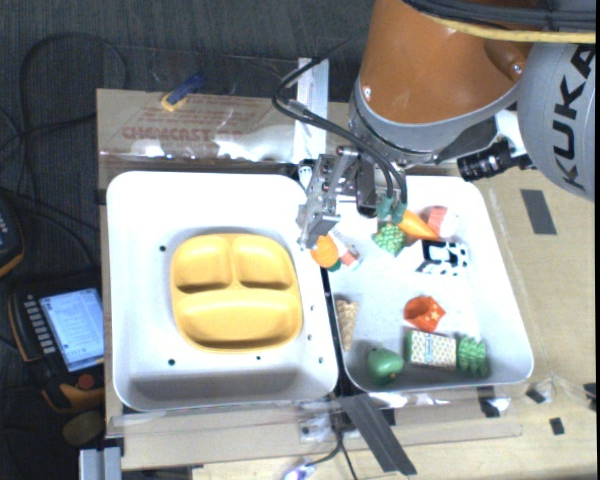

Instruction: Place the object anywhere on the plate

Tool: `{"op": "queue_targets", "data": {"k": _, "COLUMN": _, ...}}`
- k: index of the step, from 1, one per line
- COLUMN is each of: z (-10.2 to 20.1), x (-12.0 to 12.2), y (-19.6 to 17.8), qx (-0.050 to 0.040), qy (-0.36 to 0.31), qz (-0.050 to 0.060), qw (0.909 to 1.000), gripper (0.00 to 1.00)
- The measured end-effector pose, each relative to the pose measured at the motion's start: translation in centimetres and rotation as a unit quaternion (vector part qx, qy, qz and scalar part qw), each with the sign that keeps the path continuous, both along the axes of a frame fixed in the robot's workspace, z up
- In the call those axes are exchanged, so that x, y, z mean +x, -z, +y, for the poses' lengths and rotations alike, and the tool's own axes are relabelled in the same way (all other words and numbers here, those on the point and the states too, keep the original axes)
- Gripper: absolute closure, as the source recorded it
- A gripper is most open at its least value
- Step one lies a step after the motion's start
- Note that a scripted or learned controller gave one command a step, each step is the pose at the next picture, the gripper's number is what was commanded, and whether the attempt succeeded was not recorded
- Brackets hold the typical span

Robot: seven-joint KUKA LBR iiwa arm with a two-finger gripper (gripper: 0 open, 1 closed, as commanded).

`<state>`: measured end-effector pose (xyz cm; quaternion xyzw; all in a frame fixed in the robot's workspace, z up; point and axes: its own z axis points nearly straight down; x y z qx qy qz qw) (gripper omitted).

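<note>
Orange-banded arm (pixel 440 48), small orange object (pixel 326 252) beside yellow sectioned plate (pixel 236 293)

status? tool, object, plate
Tool above the seam between the bins, small orange object at its fingertips, grip unconfirmed. Yellow plate in left bin, nothing on it. More toys in right bin.
</note>
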<state>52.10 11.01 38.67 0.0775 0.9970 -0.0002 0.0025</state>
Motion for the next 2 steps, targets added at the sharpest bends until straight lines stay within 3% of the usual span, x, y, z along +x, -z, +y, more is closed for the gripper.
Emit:
{"op": "queue_targets", "data": {"k": 1, "z": 4.83, "x": -2.78, "y": 2.22, "qx": 0.0002, "qy": -0.082, "qz": 0.001, "qw": 0.9966, "gripper": 1.00}}
{"op": "queue_targets", "data": {"k": 2, "z": 4.82, "x": -2.78, "y": 2.22, "qx": 0.0002, "qy": -0.082, "qz": 0.001, "qw": 0.9966, "gripper": 0.00}}
